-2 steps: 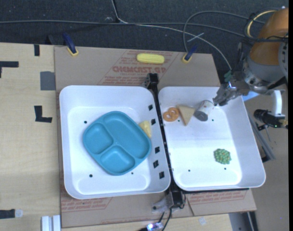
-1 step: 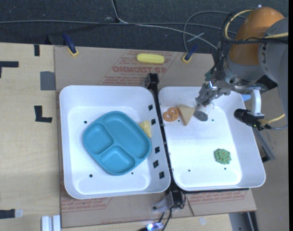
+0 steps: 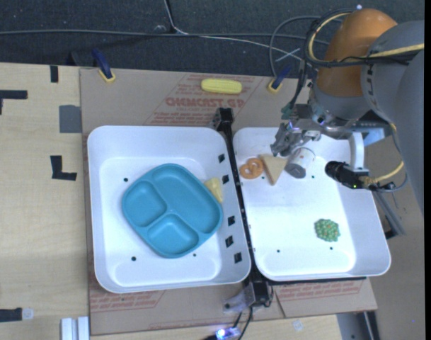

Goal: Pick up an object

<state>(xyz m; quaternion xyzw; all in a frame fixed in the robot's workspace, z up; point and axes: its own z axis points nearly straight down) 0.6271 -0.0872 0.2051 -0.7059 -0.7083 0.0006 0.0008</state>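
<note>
in the right bin (image 3: 364,261) we see three small things. a tan wedge (image 3: 274,168) lies near its upper left corner, and a small orange pretzel-shaped piece (image 3: 251,168) lies just beside it on the left, against the bin's left wall. a green knobbly ball (image 3: 327,229) sits well apart from them, toward the lower right of that bin. the gripper (image 3: 294,151) hangs just above and to the right of the tan wedge, close to it; we cannot tell from this slant how it is set or whether anything is in its grasp. the grey arm with its orange band (image 3: 357,48) reaches in from the upper right. in the left bin (image 3: 105,261) a blue divided plate (image 3: 171,210) lies tilted, with a pale yellow piece (image 3: 214,188) touching its right edge. beyond the bins, a yellow banana-like object (image 3: 221,86) rests on the cardboard (image 3: 151,98).
</note>
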